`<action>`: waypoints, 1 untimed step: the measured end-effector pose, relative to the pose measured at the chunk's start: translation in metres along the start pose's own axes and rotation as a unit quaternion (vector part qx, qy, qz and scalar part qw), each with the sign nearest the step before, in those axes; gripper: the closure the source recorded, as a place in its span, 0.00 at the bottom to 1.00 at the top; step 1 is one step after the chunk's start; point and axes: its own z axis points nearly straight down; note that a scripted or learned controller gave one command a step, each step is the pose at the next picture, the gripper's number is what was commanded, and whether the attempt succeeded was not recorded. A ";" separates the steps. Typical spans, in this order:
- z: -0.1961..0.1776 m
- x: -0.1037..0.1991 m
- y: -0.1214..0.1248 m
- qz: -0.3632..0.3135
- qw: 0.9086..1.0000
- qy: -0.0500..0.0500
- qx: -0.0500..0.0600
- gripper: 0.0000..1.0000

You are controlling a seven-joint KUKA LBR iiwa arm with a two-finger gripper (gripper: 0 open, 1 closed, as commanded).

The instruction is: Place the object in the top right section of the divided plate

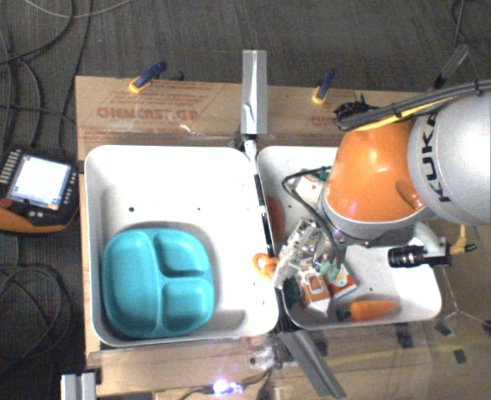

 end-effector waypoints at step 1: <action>-0.015 0.030 0.059 -0.072 0.997 0.000 0.001 1.00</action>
